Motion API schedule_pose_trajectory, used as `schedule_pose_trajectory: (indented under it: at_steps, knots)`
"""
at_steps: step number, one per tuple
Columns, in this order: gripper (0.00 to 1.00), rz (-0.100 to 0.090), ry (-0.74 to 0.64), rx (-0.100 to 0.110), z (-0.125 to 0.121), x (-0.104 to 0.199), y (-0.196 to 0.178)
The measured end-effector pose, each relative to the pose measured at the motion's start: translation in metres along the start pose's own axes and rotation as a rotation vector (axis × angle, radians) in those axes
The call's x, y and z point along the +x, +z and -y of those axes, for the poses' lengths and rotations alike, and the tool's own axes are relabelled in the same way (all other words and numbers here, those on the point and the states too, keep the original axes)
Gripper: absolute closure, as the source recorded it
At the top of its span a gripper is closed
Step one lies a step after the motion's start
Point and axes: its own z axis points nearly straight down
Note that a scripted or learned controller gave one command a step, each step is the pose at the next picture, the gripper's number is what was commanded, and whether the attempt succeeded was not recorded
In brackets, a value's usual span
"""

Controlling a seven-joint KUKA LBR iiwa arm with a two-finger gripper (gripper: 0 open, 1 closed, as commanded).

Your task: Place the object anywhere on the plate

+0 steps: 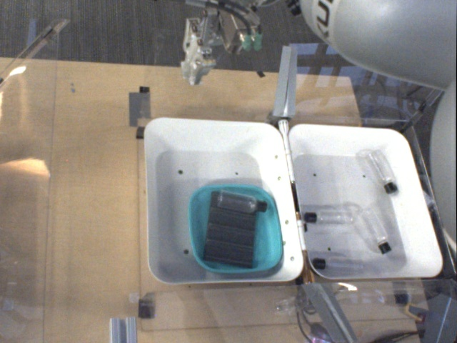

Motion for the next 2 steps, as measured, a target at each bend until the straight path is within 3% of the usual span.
schedule_pose_trajectory:
  at_steps: [1,2]
  knots:
    - [1.00,0.001,-0.262,0.000,0.0000,0.0000,0.0155]
    - [1.00,0.002,-0.436,-0.001,-0.0002,-0.0002,0.0074]
